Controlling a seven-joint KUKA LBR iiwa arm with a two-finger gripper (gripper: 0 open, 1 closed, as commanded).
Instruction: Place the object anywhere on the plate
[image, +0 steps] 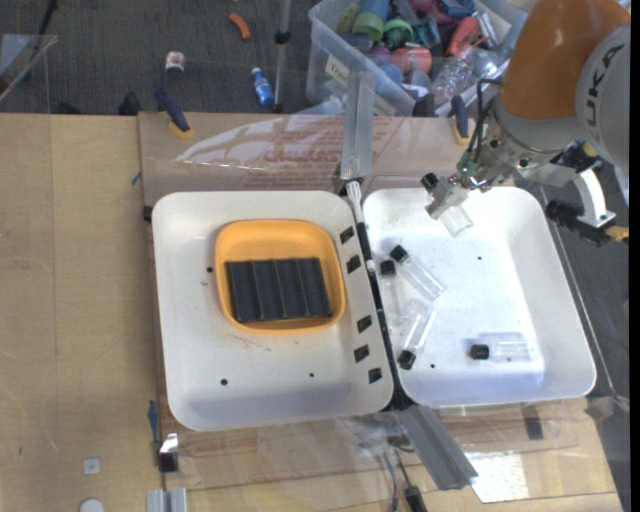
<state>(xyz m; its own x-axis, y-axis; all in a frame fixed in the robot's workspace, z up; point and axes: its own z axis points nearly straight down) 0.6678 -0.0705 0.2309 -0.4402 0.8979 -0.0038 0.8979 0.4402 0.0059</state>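
Now your gripper (450, 200) carries a clear vial (447, 207) between its jaws, so swing toward nine o'clock to the yellow plate (281, 236).

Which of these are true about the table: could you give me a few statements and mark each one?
1. An orange plate sits in the left bin. True.
2. The plate carries a dark ridged block. True.
3. The right bin holds red balls. False: it holds clear tubes with black caps.
4. The arm reaches over the left bin. False: its end is above the far edge of the right bin.
5. A clear tub of colourful items stands beyond the bins. True.
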